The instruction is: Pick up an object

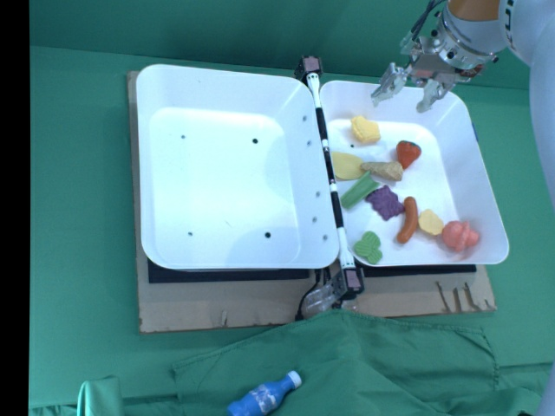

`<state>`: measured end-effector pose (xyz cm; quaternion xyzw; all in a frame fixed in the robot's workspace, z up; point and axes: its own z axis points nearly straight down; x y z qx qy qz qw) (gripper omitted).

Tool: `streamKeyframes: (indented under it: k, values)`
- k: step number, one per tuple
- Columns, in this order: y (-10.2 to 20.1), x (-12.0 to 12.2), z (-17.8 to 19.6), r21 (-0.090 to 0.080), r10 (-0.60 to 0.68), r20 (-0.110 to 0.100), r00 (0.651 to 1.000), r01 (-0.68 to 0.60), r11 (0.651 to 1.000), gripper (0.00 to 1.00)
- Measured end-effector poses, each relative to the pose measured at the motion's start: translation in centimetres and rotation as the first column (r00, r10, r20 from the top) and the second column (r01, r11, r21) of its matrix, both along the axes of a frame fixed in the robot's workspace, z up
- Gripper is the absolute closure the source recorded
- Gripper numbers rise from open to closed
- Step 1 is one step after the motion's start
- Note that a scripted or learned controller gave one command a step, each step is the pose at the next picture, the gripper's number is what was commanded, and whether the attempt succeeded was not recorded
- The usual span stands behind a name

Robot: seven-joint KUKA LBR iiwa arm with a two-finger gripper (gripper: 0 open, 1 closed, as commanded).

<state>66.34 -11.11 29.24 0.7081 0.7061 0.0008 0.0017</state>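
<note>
My gripper (408, 94) hangs open above the far edge of the right bin (473, 154), with nothing between its fingers. Below it in that bin lie several toy foods: a yellow piece (365, 130), a red strawberry (408, 152), a yellow wedge (346, 165), a tan piece (382, 171), a green stalk (359, 191), purple grapes (384, 202), an orange sausage (408, 219), a yellow slice (430, 223), a pink piece (459, 235) and a green piece (368, 247). The yellow piece lies nearest the gripper, to its lower left.
The left bin (230, 167) adjoins the right one along a black-and-white divider bar (326, 167). Both rest on cardboard (208, 310) over green cloth. A blue bottle (264, 395) lies on the rumpled cloth at the front.
</note>
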Motion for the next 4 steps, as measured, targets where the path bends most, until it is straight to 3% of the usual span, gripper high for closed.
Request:
streamKeyframes:
  k: [1,3,4]
  values:
    - [0.0,0.0,0.0,0.000,0.000,0.000,1.000,0.000,1.000,0.00]
    - [-0.3,-0.3,-10.8,-0.002,0.000,0.001,1.000,0.000,1.000,0.00]
    - [-0.5,0.0,-9.1,-0.005,-0.002,0.013,1.000,0.002,1.000,1.00]
